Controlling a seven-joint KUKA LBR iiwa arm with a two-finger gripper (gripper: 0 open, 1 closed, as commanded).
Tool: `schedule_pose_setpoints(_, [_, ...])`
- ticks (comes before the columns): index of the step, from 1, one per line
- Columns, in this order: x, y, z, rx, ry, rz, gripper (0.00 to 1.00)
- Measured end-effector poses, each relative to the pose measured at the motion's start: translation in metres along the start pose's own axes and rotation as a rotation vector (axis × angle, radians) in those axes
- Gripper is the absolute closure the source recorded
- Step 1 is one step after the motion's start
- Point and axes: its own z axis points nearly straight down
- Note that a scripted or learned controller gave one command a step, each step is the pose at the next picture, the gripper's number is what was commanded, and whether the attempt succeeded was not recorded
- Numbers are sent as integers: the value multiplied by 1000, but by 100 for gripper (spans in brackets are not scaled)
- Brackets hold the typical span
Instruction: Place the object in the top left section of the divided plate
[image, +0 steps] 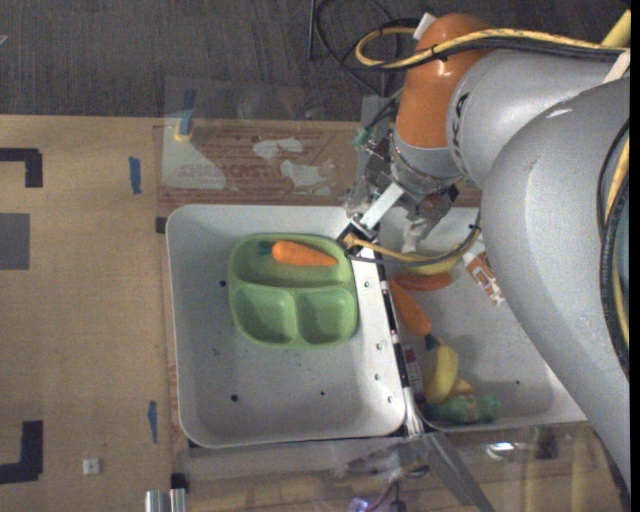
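A green divided plate (262, 318) lies in the left bin (270, 400), near its back right corner. An orange carrot with a green tip (302, 254) lies flat in the plate's long upper section, reaching from the middle toward the right end. The two smaller lower sections hold nothing. My gripper (404, 214) hangs below the orange wrist band, over the wall between the two bins, just right of the plate's upper right corner. It stands apart from the carrot, with nothing visibly in it.
The right bin (500, 370) holds another orange carrot-like piece (411, 311), a yellow banana (441, 371), a green item (466, 407) and a red and yellow piece (430, 275) under the wrist. The arm covers that bin's back right part.
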Motion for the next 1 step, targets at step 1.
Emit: schedule_pose_setpoints(1, [-95,22,-10,3,0,-183,0])
